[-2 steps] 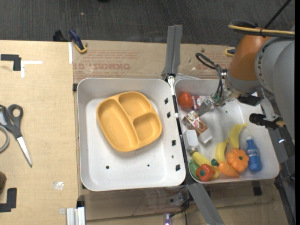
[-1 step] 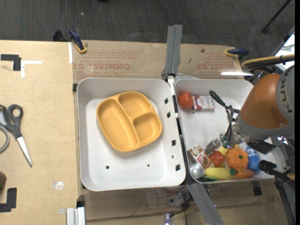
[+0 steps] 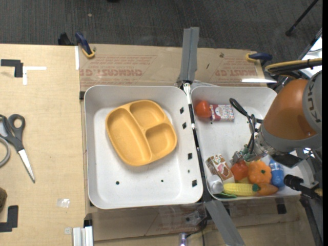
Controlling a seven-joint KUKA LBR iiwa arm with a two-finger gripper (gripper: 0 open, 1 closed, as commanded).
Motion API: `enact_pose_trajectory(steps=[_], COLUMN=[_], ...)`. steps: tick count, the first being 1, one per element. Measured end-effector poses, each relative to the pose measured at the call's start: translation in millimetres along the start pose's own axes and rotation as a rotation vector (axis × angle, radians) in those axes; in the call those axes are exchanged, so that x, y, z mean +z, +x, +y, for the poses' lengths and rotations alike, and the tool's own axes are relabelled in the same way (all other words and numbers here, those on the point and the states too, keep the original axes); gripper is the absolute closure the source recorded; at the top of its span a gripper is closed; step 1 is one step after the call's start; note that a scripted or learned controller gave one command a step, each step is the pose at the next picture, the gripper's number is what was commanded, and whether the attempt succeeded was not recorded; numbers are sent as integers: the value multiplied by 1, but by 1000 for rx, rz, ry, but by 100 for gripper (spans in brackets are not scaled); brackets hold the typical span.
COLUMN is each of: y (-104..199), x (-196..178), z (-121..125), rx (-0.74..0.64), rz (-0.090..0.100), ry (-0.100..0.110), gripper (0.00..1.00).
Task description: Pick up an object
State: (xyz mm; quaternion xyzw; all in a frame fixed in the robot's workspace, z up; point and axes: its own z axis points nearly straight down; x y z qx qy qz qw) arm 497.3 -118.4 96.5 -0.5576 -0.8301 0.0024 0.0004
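My gripper hangs low in the right bin, right over a pile of toy food at the bin's front right. Under and beside it lie a red pepper, an orange pepper, a corn cob, a carrot, a blue bottle and a small printed box. The gripper tip touches or nearly touches the red pepper; I see nothing lifted. At the back of the bin rest a red tomato, a pink carton and a black spoon.
The left bin holds a yellow divided plate. Scissors lie on the wooden bench at far left. The arm's orange band covers the right bin's right side. A grey bar runs back between the bins.
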Motion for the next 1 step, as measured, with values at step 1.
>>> enact_pose_trajectory(steps=[1], y=[-3], x=[-1], z=[0], rx=[3], rz=[-6], ry=[-2], gripper=[0])
